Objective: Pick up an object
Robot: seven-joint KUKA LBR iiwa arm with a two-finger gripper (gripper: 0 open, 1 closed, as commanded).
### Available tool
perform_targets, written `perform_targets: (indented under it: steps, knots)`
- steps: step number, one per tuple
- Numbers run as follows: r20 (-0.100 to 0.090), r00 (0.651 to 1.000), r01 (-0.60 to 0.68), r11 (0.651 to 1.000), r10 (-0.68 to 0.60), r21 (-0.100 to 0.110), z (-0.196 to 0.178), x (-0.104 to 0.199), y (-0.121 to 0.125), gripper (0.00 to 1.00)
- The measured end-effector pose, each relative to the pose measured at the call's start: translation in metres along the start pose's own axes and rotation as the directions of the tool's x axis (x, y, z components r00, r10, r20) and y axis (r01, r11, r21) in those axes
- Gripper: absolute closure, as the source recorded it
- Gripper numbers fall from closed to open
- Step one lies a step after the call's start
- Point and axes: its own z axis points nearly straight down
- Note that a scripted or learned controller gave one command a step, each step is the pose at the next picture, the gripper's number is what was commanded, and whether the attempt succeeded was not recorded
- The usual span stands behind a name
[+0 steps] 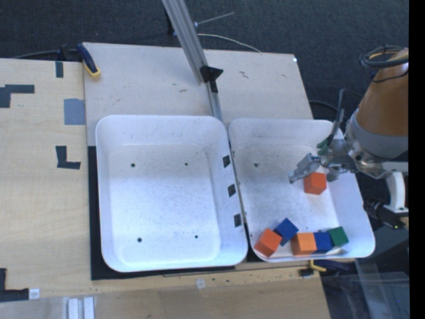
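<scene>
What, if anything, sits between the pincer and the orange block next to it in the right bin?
Nothing visible. The pincer sits right beside the lone orange block in the right bin, with no object between them. The other blocks are clustered along the bin's near edge, well apart from it.

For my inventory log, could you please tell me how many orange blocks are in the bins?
3, all in the right bin: one orange block just under the end effector, one at the near-left of the bottom row, one mid-row between blue blocks. Others may be hidden under the arm.
</scene>
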Motion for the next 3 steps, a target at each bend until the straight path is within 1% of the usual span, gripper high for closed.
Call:
perform_targets:
  steps: [1, 2, 3]
  knots:
    - [0.006, 1.000, -0.006, 1.000, 0.006, -0.008, -0.067, -0.069, 0.008, 0.00]
    - [-0.002, 1.000, -0.001, 1.000, 0.002, 0.007, 0.098, -0.078, 0.025, 0.00]
    - [0.001, 1.000, 0.000, 1.000, 0.000, 0.002, 0.141, -0.078, 0.054, 0.00]
